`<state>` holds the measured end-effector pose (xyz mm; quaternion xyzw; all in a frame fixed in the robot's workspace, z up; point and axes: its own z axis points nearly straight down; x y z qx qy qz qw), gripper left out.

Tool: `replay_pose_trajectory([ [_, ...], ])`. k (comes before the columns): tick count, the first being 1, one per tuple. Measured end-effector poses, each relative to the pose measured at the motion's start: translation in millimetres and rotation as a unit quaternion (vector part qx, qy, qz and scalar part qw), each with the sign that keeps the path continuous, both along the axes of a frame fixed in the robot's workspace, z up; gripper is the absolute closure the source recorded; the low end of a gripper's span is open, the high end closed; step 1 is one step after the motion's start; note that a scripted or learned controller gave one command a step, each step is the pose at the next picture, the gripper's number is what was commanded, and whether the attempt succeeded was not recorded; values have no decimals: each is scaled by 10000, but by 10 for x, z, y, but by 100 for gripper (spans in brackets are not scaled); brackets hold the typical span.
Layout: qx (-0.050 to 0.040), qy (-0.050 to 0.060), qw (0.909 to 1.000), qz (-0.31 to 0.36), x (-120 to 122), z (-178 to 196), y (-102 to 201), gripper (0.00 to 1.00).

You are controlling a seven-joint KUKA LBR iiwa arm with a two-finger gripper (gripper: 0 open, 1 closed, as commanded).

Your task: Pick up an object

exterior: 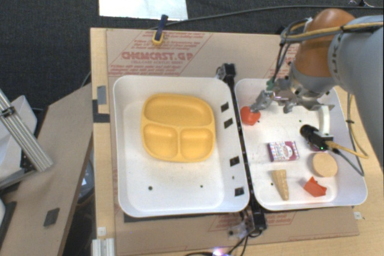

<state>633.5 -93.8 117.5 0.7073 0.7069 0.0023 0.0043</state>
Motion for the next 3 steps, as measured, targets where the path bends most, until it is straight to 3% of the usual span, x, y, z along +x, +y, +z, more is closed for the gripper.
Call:
replay_pose_trajectory([
  [1, -75, -53, 10000, -25, 23, -46, -89, 0],
  [2, -29, -33, 10000, -20, 21, 34, -48, 100],
  [3, 14, 17, 10000, 4, -59, 592, -17, 100],
])
